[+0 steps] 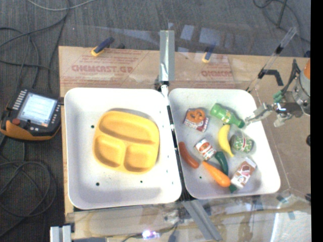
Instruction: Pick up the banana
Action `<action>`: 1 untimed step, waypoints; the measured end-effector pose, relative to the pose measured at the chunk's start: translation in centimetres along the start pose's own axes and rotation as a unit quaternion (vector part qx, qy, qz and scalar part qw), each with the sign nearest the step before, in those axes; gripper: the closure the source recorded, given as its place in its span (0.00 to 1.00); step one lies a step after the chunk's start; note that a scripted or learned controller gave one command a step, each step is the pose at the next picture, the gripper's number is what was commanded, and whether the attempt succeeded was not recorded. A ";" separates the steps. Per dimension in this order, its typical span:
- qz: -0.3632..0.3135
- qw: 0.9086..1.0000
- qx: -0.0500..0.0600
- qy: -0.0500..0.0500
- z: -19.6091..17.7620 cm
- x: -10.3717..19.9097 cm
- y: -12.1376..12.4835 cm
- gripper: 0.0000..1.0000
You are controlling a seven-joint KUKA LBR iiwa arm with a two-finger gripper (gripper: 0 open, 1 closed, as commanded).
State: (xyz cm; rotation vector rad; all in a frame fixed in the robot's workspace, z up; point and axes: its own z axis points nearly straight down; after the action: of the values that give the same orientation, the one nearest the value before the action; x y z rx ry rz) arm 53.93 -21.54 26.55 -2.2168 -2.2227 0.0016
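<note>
Carrot (pixel 216 173) and carton (pixel 242 173) nearest. Banana (pixel 224 139) lies mid right bin (pixel 262 185), touching the round green pack (pixel 241 143) and just beside the green bottle (pixel 226 115). Risk: I clip a neighbour instead. Jaws state: cannot tell.
</note>
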 end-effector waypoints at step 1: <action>-0.074 0.997 0.000 0.000 11.2 1.6 4.3 0.00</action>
State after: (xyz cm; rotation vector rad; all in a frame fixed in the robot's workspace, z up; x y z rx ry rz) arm 58.15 -19.90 15.30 -2.0451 -2.3816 0.0028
